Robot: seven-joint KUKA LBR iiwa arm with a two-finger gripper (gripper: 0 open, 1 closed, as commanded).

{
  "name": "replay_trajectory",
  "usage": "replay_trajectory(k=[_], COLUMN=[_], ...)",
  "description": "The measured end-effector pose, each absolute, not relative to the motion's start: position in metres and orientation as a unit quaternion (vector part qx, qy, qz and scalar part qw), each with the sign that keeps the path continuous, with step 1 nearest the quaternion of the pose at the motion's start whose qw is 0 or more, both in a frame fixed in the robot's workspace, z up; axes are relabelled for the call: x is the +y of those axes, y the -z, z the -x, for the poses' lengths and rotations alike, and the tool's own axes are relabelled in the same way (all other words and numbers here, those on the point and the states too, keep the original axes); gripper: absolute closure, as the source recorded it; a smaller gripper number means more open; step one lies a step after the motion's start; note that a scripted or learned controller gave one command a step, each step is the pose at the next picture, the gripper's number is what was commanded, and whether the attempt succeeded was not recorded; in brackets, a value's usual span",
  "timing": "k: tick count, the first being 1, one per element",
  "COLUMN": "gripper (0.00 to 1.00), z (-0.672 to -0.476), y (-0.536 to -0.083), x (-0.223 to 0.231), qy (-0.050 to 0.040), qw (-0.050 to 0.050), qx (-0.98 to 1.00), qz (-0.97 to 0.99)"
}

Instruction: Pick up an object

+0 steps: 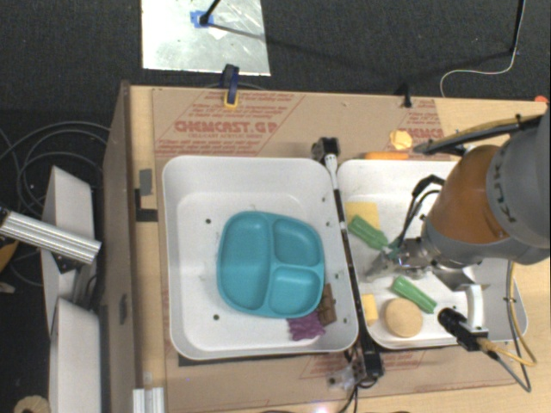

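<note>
Your hand hangs low in the right bin, between two green pieces, the lower one just beside it; I cannot tell its grip.

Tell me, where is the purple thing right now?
The purple thing lies in the left bin, at its near right corner, against the lower edge of the blue plate.

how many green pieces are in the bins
2, both in the right bin: one green piece near its left wall, another lower, above the tan ball. The arm may hide more.
</note>
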State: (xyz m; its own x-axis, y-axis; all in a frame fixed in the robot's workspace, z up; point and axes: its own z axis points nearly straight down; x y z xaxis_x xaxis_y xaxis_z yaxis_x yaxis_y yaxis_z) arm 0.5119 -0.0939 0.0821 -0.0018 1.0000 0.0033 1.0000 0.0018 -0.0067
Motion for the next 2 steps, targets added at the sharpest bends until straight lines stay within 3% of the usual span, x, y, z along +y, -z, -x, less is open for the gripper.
replay_trajectory(k=[1, 2], gripper=[0.0, 0.0], z=[-0.485, -0.565], y=[-0.084, -0.086], x=[-0.103, -0.152], qy=[-0.0006, 0.0018], qw=[0.001, -0.005], qx=[-0.707, -0.709], qz=[0.707, 0.706])
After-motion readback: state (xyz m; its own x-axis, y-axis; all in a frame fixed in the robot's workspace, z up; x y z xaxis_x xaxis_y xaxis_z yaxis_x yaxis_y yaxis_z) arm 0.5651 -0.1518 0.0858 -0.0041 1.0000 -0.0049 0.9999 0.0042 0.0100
